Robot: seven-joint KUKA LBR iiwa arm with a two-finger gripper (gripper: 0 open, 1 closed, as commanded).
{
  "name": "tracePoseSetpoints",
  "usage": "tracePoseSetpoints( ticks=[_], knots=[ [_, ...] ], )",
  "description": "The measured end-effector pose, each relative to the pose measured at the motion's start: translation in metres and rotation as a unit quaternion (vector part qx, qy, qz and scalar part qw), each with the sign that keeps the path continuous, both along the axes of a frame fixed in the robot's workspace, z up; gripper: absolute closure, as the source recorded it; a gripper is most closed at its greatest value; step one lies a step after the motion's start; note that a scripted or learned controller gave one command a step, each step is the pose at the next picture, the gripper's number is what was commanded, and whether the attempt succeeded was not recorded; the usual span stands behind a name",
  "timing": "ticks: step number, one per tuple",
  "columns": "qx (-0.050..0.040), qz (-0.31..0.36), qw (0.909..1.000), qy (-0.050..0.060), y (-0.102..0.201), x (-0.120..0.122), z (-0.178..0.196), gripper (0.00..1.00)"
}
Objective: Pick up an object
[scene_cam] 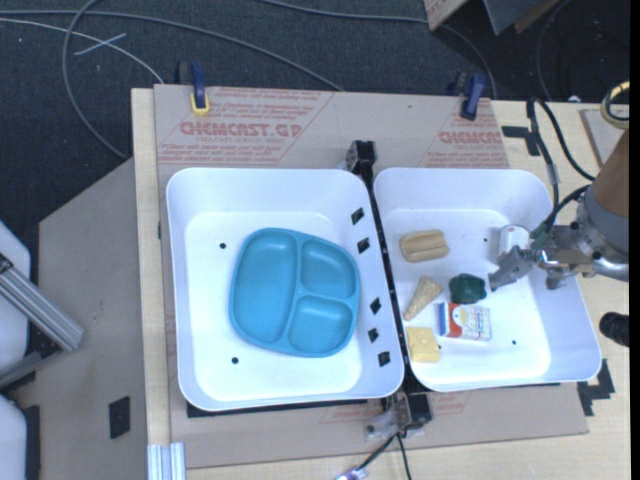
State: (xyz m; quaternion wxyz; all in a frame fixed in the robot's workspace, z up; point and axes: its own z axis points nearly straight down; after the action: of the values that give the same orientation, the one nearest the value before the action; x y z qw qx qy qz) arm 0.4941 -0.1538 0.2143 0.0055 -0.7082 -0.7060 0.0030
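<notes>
My claw [512,264] hovers in the right bin [520,363]; I cannot tell its state. The green lid [466,289] lies just beside it, crowded by the carton [465,322], so I may snag both.

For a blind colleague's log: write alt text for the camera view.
The robot's hand hovers in the right bin beside a green lid, bread roll, cheese wedges and small carton. The left bin holds a blue divided plate.
</notes>
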Motion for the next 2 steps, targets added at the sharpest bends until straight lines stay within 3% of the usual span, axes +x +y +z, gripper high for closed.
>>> tracePoseSetpoints(
  ticks=[1, 2],
  knots=[
    [-0.0011, 0.002, 1.0, -0.005, 0.0, 0.003, 0.005, 0.0],
    [-0.0002, 0.002, 1.0, -0.003, 0.006, 0.001, -0.039, 0.0]
  ],
)
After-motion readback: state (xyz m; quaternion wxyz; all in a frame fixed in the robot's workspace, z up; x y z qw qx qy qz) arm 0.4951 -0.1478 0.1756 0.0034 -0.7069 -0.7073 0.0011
